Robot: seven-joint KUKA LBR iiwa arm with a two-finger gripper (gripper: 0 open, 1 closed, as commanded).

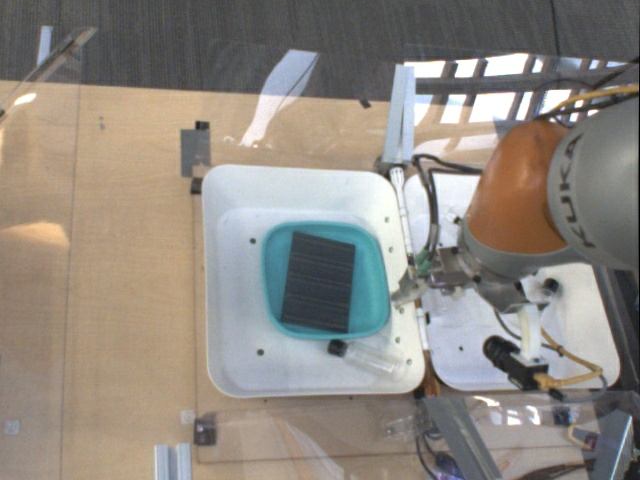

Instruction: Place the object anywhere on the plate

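A teal plate [372,290] lies in the middle of the left white bin [230,268]. A dark grey ribbed rectangular block [319,280] rests flat on the plate, slightly tilted, and nothing touches it. My gripper [409,289] hangs at the wall between the two bins, just right of the plate's right edge and apart from the block. The grey arm with its orange band [515,193] covers most of the gripper from above.
A clear tube with a black cap [364,356] lies on the left bin's floor just below the plate. The right bin [575,343] sits under the arm, with cables and a black fitting [505,360] over it. A metal post [400,118] stands behind the bins.
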